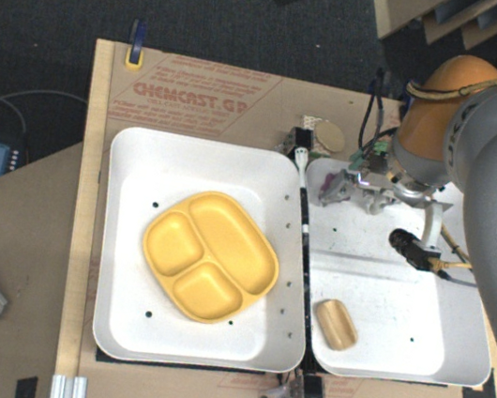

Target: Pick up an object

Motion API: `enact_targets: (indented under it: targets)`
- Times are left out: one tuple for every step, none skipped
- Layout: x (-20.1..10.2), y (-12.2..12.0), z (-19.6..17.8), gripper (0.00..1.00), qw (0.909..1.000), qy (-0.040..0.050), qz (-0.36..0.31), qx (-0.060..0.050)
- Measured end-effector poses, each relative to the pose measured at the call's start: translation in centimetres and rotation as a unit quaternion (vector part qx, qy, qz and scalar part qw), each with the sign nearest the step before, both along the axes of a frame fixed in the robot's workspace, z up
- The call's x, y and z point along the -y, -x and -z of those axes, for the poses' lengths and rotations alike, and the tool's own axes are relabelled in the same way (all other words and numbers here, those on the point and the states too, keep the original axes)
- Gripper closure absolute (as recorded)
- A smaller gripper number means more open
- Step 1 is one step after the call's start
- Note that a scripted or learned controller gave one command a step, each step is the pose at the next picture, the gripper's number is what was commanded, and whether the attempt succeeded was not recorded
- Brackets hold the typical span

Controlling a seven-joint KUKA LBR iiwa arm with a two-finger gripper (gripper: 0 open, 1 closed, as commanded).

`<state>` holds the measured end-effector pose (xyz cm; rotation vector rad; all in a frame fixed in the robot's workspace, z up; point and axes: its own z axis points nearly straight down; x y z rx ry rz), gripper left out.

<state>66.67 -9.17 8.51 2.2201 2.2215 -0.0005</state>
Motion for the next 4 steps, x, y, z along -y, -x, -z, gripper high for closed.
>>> enact_targets:
  targets:
    - [-0.1, 0.0, 0.0, 0.0, 1.0, 0.0001, 0.0, 0.0]
    - [0.7, 9.9, 0.1, 0.0, 1.0, -0.0013, 0.002, -0.005]
    - [0.0, 4.3, 0.0, 0.0, 1.0, 0.0004, -0.001, 0.003]
    - [0.3, 0.8, 0.0, 0.0, 1.0, 0.0005, -0.001, 0.003]
